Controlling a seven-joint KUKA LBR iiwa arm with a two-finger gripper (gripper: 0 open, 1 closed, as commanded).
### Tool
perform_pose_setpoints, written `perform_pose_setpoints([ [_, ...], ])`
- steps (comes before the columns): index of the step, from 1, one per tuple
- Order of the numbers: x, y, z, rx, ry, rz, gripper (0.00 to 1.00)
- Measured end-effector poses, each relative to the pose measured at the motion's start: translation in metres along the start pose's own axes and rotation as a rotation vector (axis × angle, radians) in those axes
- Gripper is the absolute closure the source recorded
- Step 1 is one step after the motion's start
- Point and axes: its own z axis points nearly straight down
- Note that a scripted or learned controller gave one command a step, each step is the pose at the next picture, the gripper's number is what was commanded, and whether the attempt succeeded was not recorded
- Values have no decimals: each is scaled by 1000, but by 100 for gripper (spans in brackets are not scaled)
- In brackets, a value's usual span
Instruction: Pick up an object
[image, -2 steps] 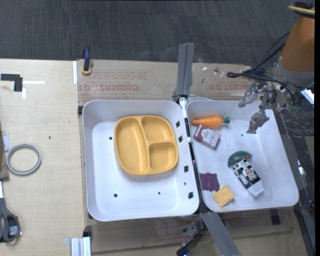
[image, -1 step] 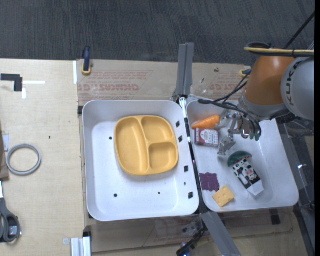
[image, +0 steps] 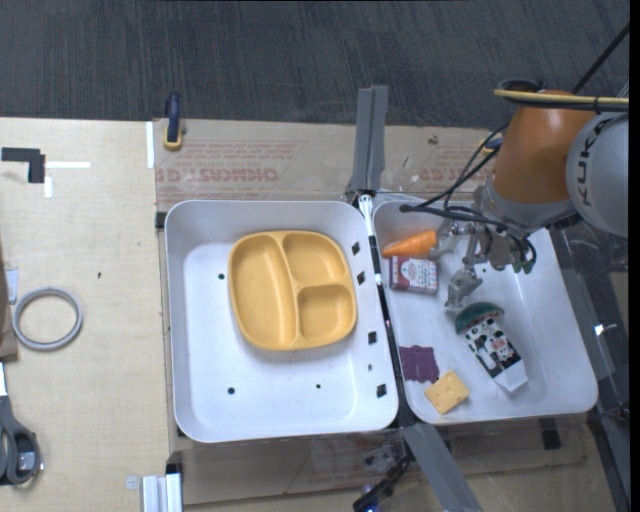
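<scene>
Carrot (image: 411, 243) lies in right bin (image: 560, 330); gripper (image: 462, 290) hangs beside it.

One fixed camera looks down at a slant on the bench (image: 80, 200) and both bins (image: 200, 400), from moderate height.

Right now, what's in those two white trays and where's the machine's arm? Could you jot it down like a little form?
left bin: yellow divided plate
right bin: carrot, red packet, purple piece, cheese wedge, black-and-white carton
arm: reaching in over the right bin
end effector: above the bin floor, between the red packet and the carton
held: nothing seen between its fingers
bench, left side: roll of tape, scissors
</scene>
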Motion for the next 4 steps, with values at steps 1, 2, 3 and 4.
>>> perform_pose_setpoints([
  [1, -9, 23, 2, 3, 30, 478, 0],
  [2, 1, 17, 2, -4, 10, 573, 0],
  [3, -1, 16, -9, -1, 5, 572, 100],
  [4, 18, 31, -112, -3, -13, 701, 100],
])
